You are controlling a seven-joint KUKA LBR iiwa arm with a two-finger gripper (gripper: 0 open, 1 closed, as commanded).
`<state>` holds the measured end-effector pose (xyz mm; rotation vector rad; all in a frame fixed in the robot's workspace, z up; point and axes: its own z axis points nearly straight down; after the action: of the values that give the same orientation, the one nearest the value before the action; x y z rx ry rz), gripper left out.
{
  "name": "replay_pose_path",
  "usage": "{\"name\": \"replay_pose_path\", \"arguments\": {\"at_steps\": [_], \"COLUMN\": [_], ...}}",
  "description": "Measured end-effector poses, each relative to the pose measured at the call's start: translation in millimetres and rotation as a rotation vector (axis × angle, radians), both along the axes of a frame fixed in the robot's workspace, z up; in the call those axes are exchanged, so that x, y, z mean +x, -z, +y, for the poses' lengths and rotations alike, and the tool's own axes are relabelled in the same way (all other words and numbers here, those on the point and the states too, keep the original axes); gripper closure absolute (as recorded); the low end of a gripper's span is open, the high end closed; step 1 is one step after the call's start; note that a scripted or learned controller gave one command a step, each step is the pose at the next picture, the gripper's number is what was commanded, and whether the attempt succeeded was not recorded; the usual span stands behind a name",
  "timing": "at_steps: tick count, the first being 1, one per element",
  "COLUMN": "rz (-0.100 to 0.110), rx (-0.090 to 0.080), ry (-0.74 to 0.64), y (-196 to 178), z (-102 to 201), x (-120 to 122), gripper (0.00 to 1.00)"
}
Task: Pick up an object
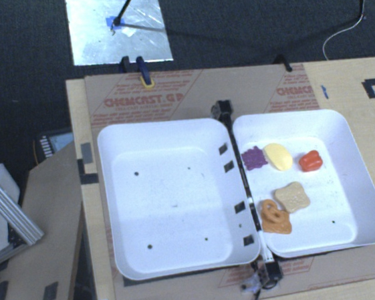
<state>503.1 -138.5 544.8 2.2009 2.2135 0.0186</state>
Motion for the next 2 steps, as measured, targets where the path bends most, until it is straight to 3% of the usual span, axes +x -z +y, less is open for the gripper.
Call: {"name": "replay_pose_path", "arguments": {"at_steps": [1,2], "rz": [0.036,0.003], "rx": [0.01,0.006], "ry": [-0.006,-0.001], "y": [157,2], "z": [94,119], "x": [-17,1], "gripper": [1.0,1.0]}}
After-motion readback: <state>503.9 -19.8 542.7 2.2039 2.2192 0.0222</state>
